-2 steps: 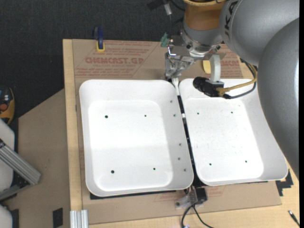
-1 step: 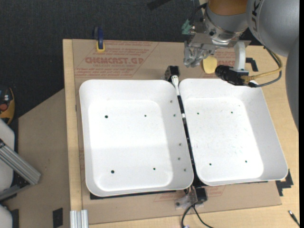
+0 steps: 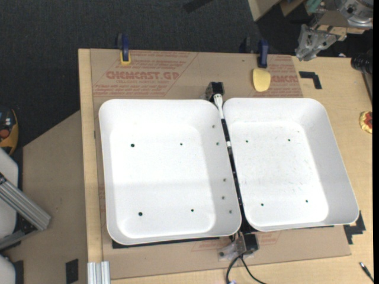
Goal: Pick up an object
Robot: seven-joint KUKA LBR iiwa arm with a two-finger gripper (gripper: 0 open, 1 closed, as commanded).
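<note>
Yellow object (image 3: 261, 79) behind bins; gripper (image 3: 310, 47) raised at top right.

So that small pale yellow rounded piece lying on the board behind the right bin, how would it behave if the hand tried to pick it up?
The small pale yellow rounded piece looks low and flattish, so it would probably slide rather than roll if pushed. It seems small, likely light. Lying flat on the brown cardboard board, it may give fingers little edge to catch.

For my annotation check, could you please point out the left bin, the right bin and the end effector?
left bin (image 3: 112, 158): camera view, on its left wall.
right bin (image 3: 331, 152): camera view, on its right wall.
end effector (image 3: 311, 43): camera view, top right, between its fingertips.
</note>
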